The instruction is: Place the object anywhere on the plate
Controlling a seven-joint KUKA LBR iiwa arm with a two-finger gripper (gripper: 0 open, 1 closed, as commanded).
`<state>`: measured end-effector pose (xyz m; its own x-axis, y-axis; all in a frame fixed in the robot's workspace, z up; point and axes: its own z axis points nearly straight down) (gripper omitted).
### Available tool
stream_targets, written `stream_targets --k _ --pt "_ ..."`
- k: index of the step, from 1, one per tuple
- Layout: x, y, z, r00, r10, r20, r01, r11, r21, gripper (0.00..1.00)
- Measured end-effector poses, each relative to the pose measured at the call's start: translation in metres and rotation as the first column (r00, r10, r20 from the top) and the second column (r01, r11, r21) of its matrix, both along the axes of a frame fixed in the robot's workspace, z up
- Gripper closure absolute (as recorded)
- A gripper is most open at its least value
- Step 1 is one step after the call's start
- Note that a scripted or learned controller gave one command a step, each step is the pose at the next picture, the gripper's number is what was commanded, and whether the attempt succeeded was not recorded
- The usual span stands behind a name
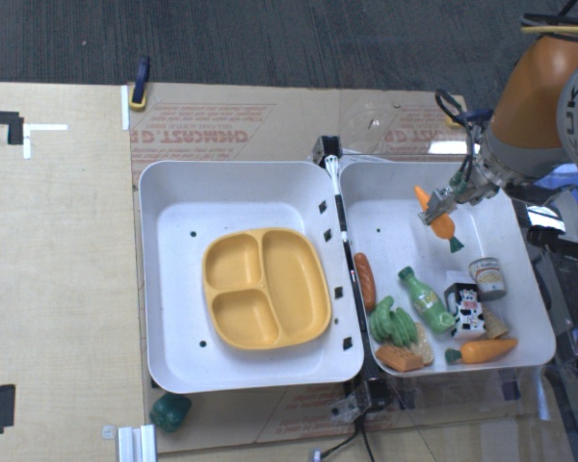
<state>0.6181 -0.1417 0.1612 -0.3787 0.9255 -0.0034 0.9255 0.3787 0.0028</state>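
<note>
**Tool pinching carrot above right bin**

Tool (441, 210): fingers pinching a toy carrot (443, 225), raised over the right bin (530, 248). Plate (267, 288): yellow, three compartments, in the left bin (164, 258), well apart from the carrot.

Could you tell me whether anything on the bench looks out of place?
Yes: a dark green toy lies outside both bins, on the bench by the front left corner of the left bin, while the other toys sit in the right bin. The yellow plate lies flat.
</note>
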Motion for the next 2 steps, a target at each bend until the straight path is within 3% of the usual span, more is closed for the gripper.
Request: stream_targets --k 1,2 --pt "-0.0283 0.0921 0.0394 0.981 0.194 -0.003 -0.194 0.981 0.000 1.00" --pt "-0.0283 0.0917 0.0395 0.981 0.193 -0.003 -0.193 0.981 0.000 0.00"
